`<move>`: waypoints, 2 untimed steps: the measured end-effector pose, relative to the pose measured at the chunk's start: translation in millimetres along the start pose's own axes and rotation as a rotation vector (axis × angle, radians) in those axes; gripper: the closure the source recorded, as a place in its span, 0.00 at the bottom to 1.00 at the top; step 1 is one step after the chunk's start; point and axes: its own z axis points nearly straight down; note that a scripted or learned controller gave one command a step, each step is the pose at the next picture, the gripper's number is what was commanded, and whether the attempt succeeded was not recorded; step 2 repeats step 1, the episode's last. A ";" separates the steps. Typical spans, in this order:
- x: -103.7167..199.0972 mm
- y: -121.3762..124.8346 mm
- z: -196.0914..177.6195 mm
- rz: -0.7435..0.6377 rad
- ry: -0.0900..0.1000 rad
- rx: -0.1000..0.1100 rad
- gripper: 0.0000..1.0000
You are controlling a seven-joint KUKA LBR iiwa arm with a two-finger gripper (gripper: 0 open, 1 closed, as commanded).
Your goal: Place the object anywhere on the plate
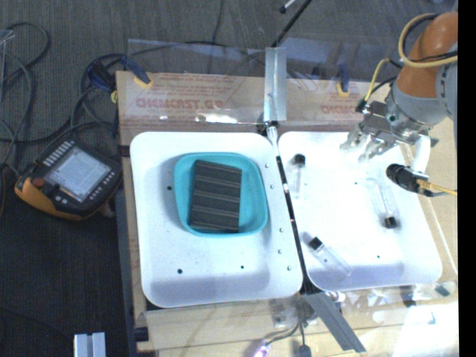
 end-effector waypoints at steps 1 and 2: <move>0.0 0.1 -0.1 0.000 0.000 0.000 0.00; 0.0 0.1 -0.1 0.000 0.000 0.000 0.00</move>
